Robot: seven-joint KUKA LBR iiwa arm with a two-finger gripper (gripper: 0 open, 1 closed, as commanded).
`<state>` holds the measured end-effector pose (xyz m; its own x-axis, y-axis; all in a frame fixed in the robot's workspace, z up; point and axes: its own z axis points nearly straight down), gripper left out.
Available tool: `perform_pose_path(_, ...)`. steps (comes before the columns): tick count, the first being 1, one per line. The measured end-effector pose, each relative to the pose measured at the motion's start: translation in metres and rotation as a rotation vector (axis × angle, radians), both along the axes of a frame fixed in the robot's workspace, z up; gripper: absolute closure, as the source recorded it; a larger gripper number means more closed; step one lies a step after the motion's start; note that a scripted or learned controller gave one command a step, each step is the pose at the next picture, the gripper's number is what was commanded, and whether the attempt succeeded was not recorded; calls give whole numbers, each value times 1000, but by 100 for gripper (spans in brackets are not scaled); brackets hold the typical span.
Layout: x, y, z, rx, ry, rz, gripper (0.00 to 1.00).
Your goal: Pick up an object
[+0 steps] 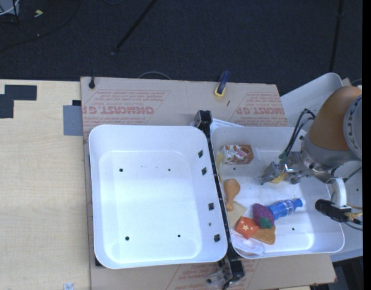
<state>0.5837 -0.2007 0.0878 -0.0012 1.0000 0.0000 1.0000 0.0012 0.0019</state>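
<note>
Grey metal, the gripper [275,174] is small and blurred over the right bin [330,243]; I cannot tell its opening or any hold. Below it lie a blue bottle [286,208], purple toy [262,213] and drumstick [232,191].

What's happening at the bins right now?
The arm has reached into the right bin, its end effector low over the bin floor beside a red-and-white packet. Nearer the front lie a toy drumstick, a blue bottle, a purple toy and an orange piece. Nothing looks grasped yet.
</note>
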Motion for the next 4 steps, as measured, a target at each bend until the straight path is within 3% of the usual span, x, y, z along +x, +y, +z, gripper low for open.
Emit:
perform_pose_path(1, 38, -13, 16, 0, 0, 0, 0)
perform_pose_path(2, -53, 58, -2, 5, 12, -3, 0)
perform_pose_path(3, 17, 96, 0, 0, -1, 2, 0)
perform_pose_path(4, 60, 116, 0, 0, 11, -1, 0)
